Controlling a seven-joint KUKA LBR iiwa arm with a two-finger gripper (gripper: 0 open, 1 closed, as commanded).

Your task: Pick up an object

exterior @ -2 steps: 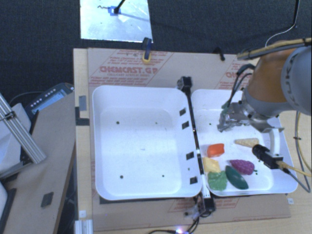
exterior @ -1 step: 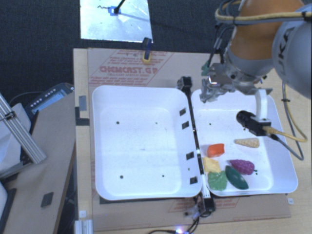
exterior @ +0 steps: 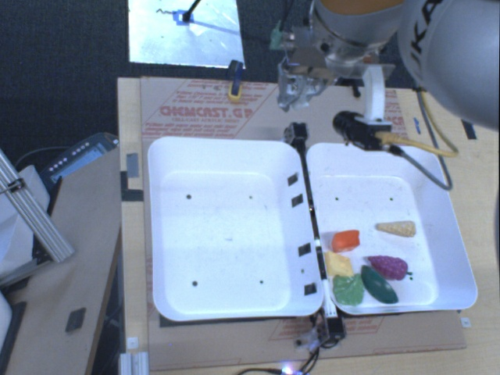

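Several small toy foods lie in the right bin (exterior: 437, 209): an orange-red piece (exterior: 345, 240), a pale cone (exterior: 396, 228), a yellow piece (exterior: 338, 265), a purple bunch (exterior: 388, 267), a light green piece (exterior: 348, 289) and a dark green piece (exterior: 380, 287). My gripper (exterior: 295, 96) hangs high above the back edge of the bench, over the cardboard behind the seam between the bins. Nothing is seen between its fingers. It is far from the toys at the right bin's front.
The left bin (exterior: 226, 225) sits beside the right one, joined by black clips (exterior: 297, 200) along the seam. A blue-yellow clamp (exterior: 234, 80) stands behind the left bin. A shiny metal plate (exterior: 183, 18) lies at the back.
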